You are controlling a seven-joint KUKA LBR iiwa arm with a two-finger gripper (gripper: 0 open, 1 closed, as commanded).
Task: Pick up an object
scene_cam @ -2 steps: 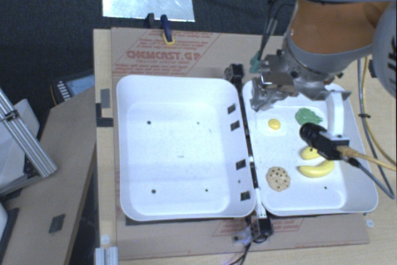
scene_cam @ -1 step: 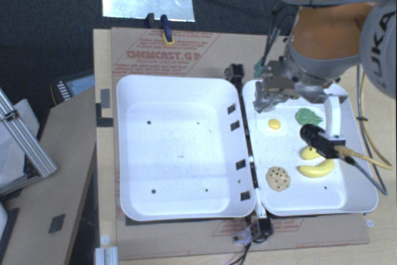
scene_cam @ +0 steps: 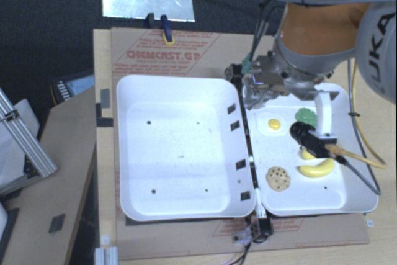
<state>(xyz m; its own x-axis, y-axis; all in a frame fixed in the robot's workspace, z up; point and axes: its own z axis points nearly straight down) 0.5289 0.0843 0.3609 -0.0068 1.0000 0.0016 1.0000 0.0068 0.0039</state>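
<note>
Candidate objects lie in the right bin (scene_cam: pixel 356 198): a fried-egg toy (scene_cam: pixel 273 125) near the bin's upper left, a green piece (scene_cam: pixel 304 114) just right of it and partly covered by the arm's hardware, a cookie (scene_cam: pixel 278 179) toward the front, and a banana (scene_cam: pixel 316 168) beside the cookie, touching or lying under a black fitting with a yellow cable. The left bin (scene_cam: pixel 180 146) adjoins along a hinged divider. The gripper (scene_cam: pixel 260 93) hangs over the right bin's upper left corner, close to the egg and the divider; whether the claw is wide, narrow or holding anything cannot be told, since the wrist (scene_cam: pixel 310 65) hides it. No object is seen lifted.

Risks, as judged: a descent here may strike the divider or bin wall instead of an object; the flat egg and cookie offer little edge to pinch and may slip; the banana sits crowded by the cable, which could snag.
</note>
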